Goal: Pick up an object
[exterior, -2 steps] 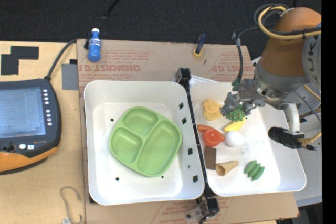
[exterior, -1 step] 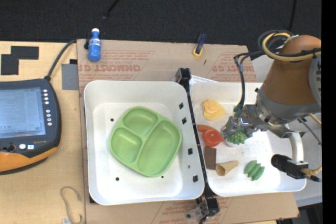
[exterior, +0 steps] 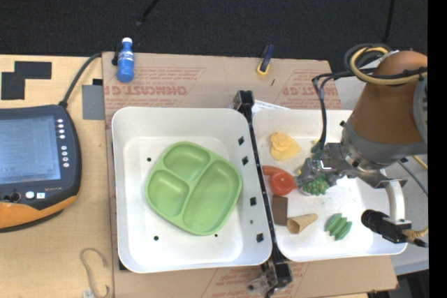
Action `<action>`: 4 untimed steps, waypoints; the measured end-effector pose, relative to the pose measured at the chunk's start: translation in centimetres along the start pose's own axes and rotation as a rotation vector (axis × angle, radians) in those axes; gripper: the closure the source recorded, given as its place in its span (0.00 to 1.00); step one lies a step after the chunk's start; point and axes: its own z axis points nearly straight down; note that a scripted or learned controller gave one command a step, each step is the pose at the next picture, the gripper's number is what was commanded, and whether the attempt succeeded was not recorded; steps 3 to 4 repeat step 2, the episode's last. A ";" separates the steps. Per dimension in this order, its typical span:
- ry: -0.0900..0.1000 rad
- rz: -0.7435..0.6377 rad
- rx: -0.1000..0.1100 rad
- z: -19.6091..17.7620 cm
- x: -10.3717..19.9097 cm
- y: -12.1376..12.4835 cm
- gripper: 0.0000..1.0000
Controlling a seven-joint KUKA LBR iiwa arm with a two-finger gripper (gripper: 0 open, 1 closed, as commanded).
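The pincer (exterior: 316, 176) hangs low over the middle of the right bin (exterior: 363, 248), its metal tip right against a small bumpy green object (exterior: 316, 185) that looks like a broccoli floret. Whether its grip is closed on that floret or merely touching it cannot be told from this angle, since the wrist and the broad orange band (exterior: 387, 98) crowd over the tip.

Around it in the same bin lie several small toy-like foods: a pale yellow lumpy piece (exterior: 284, 145) toward the back, a glossy red tomato (exterior: 282, 183) just left of the floret, a dark brown rectangular block (exterior: 279, 209) beside the bin's left wall, a tan waffle-textured cone (exterior: 302, 222) lying on its side, and a ribbed green pod (exterior: 339, 226) nearer the front.

The left bin (exterior: 133, 220) holds a smooth light-green plastic plate (exterior: 193, 186) with three divided sections. Both bins sit on brown cardboard covering the table (exterior: 42, 241). A blue bottle (exterior: 126, 60) lies behind the left bin, and a handheld control tablet (exterior: 35, 157) with an orange edge rests at far left.
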 end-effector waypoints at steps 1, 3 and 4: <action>-0.001 -0.002 -0.002 0.5 -0.2 1.4 1.00; -0.001 -0.003 -0.003 -1.0 0.2 0.3 1.00; -0.001 -0.003 -0.003 -1.0 0.2 0.3 1.00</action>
